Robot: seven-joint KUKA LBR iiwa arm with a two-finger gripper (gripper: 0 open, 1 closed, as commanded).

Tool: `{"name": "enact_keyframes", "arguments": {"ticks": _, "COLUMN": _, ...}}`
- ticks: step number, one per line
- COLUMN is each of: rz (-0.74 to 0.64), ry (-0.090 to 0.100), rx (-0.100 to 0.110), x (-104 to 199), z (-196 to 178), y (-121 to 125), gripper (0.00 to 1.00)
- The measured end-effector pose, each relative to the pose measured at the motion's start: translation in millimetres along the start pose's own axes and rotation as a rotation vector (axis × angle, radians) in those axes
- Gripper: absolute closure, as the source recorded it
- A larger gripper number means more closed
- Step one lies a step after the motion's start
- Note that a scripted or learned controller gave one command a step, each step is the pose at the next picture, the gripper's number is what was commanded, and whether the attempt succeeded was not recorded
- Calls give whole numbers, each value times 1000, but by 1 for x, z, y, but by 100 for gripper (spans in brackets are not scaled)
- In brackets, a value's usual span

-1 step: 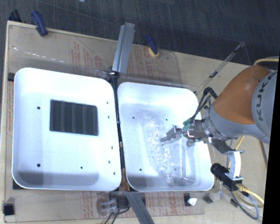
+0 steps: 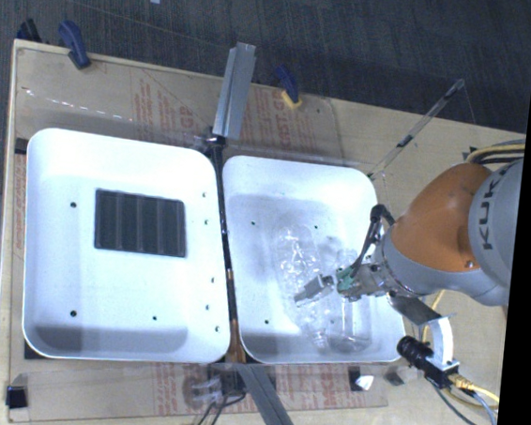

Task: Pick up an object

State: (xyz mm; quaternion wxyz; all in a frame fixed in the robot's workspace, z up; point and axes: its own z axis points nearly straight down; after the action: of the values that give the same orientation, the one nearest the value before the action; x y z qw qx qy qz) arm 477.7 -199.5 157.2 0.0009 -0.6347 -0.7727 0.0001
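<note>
1. Task status: the pick is not complete. The gripper (image 2: 312, 288) sits low inside the right bin (image 2: 249, 186), in the lower right of the frame, among the objects there. Nothing can be seen lifted clear of the bin.
2. End-effector state: cannot be determined. No object can be confirmed as held.
3. Target location: a cluster of clear plastic items (image 2: 294, 255) lies mid-bin, just left of and above the gripper. A clear cup-like item (image 2: 348, 327) lies just below and to the right of it, near the bin's lower wall.
4. Remaining work, as judged: secure one item and raise it out of the bin.
5. Count:
   - Bins: two.
   - Dark ribbed rectangular block (image 2: 141, 223): one, centred in the left bin (image 2: 55, 152).
   - Clear items: at least two; transparency prevents an exact count.
   - Arms: one.
</note>
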Motion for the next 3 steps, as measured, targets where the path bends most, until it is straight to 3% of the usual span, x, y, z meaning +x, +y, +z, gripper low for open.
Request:
{"name": "enact_keyframes", "arguments": {"ticks": 1, "rz": -49, "ry": 0, "rx": 1, "x": 12, "z": 6, "y": 57, "gripper": 0}}
{"name": "enact_keyframes", "arguments": {"ticks": 2, "rz": -130, "ry": 2, "rx": 3, "x": -23, "z": 66, "y": 64, "gripper": 0}}
{"name": "enact_keyframes", "arguments": {"ticks": 3, "rz": 108, "ry": -2, "rx": -3, "x": -34, "z": 60, "y": 121, "gripper": 0}}
